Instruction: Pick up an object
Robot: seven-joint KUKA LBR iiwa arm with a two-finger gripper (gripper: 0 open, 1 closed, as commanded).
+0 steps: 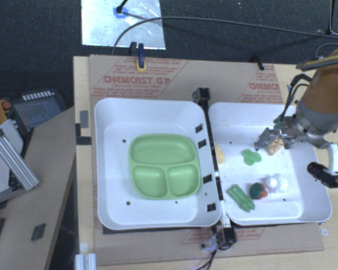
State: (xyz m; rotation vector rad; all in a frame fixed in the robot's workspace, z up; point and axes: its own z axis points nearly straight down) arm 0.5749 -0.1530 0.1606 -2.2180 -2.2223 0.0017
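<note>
A cardboard-covered bench (174, 72) bears two white bins. The left bin (110, 117) holds a green divided tray (163, 166). The right bin (236, 117) holds a yellowish piece (219, 153) half hidden by the divider, a green stick (240, 198), a green blob (250, 157), a red-green ball (258, 190) and a white lump (274, 182). The gripper (268, 139) hangs low beside a tan ridged piece (276, 144); whether the jaws are open or grip it is too blurred to tell.

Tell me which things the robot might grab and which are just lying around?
For the job:
gripper
tan block by the gripper
green broccoli-like piece
long green piece
red and green piece
white piece
small yellowish piece
right bin

Just lying about:
green divided tray
left bin
handheld control pad
</note>
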